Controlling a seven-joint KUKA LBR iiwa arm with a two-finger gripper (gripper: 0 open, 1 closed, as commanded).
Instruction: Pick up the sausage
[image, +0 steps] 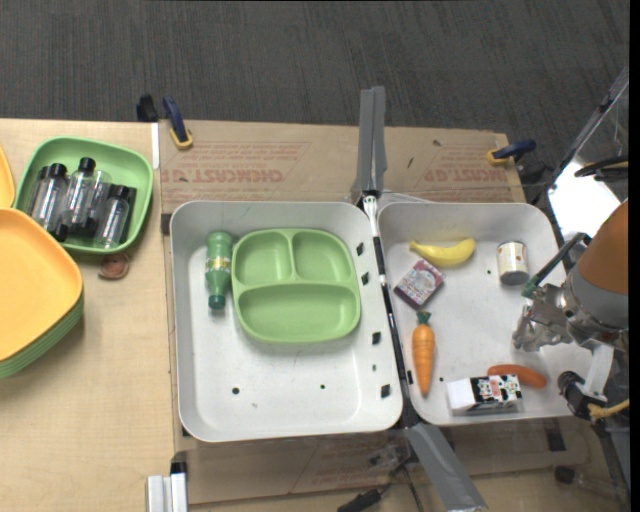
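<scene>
The sausage (522, 377), a short orange-red link, lies near the front right corner of the right bin (470, 222). Its left end is partly covered by a small white and black box (484, 393). My gripper (538, 328) hangs over the right side of that bin, a little behind and above the sausage, with nothing visibly held. The grey arm with its orange band enters from the right edge.
The right bin also holds a banana (443, 251), a purple packet (419, 283), a small can (512, 262) and a carrot (424, 351). The left bin (280, 400) holds a green divided plate (295, 285) and a green bottle (218, 268). A green tray of bottles (85, 195) and yellow plates (35, 300) sit at far left.
</scene>
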